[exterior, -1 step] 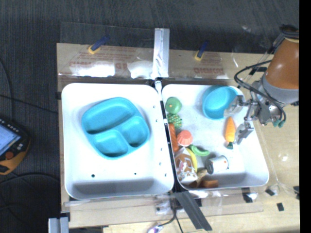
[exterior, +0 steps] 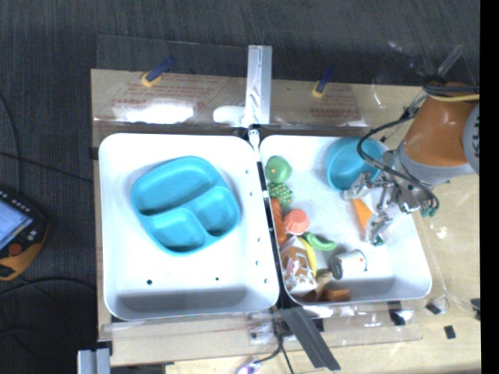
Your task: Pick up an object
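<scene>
So the bench (exterior: 117, 100) has the two white bins on it. The left bin (exterior: 125, 287) just has a big blue divided tray (exterior: 185, 202) sitting in it at a bit of an angle.

The right bin (exterior: 405, 275) is where the mess is. The arm (exterior: 444, 135) comes in from the right, partly cut off by the edge. There's a blue bowl (exterior: 343, 166) in the far corner, half hidden behind the arm's cables.

The gripper (exterior: 380, 209) hangs over the right side of that bin, just above an orange carrot-looking piece (exterior: 362, 209). Honestly can't tell if it's gripping that or anything else.

Along the left wall of the bin: a green apple (exterior: 277, 168), a pinkish ball (exterior: 296, 222), a small white cup (exterior: 351, 262), plus jumbled bits I can't make out.
</scene>
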Controlling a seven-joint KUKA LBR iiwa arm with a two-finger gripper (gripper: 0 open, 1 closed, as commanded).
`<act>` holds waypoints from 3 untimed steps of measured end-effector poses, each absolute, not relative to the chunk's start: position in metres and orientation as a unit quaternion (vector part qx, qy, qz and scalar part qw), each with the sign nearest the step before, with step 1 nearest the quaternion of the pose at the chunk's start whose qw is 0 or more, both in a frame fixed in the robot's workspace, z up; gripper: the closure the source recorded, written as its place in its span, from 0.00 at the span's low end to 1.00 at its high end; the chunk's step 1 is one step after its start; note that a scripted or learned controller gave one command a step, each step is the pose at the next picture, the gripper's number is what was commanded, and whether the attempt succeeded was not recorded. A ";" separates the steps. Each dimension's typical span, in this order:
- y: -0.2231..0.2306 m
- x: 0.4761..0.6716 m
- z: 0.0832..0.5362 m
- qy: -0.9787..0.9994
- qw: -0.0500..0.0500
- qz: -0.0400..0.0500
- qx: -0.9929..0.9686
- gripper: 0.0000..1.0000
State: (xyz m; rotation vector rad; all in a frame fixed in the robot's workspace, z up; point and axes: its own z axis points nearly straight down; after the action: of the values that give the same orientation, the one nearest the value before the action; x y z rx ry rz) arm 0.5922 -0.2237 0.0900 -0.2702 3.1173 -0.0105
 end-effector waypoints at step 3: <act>-0.149 0.670 0.264 0.981 0.003 -0.001 -0.196 1.00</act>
State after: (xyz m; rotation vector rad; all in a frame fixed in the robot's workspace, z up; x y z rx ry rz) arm 0.6698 -0.1491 0.2641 -0.6160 3.0744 -0.0017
